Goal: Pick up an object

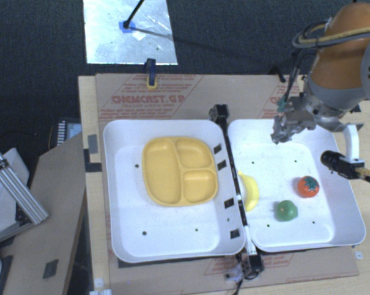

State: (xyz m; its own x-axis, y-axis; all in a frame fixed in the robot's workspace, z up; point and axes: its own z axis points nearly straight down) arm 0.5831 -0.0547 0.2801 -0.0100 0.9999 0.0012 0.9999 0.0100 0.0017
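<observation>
The bench (pixel 170 92), a tan board with red lettering, filled the middle of the frame and carried two shallow white bins side by side. The left bin (pixel 124 232) occupied the centre-left of the frame; the right bin (pixel 335 226) occupied the centre-right, and the two met along a dark seam with black clips running from upper centre to lower centre. The arm (pixel 346 51), grey with an orange band, entered from the upper right of the frame and reached down and to the left over the far edge of the right bin. A yellow compartment tray (pixel 178 170), with one large section and two smaller ones, lay flat in the middle of the left bin. A square sheet of reflective foil (pixel 129 30) lay in the upper left of the frame, beyond the bench. The pincer (pixel 282 133) hung over the upper left corner of the right bin, with bare white floor beneath it; whether its fingers stood apart or together could not be told, and no object was seen between them. Three candidate objects lay in the lower half of the right bin, well apart from the pincer. A yellow banana-shaped piece (pixel 250 192) rested against the left wall of that bin, just beside the seam. An orange-red round fruit (pixel 308 186) with a green top lay toward the right. A green round fruit (pixel 286 210) lay between them, lower in the frame.
</observation>
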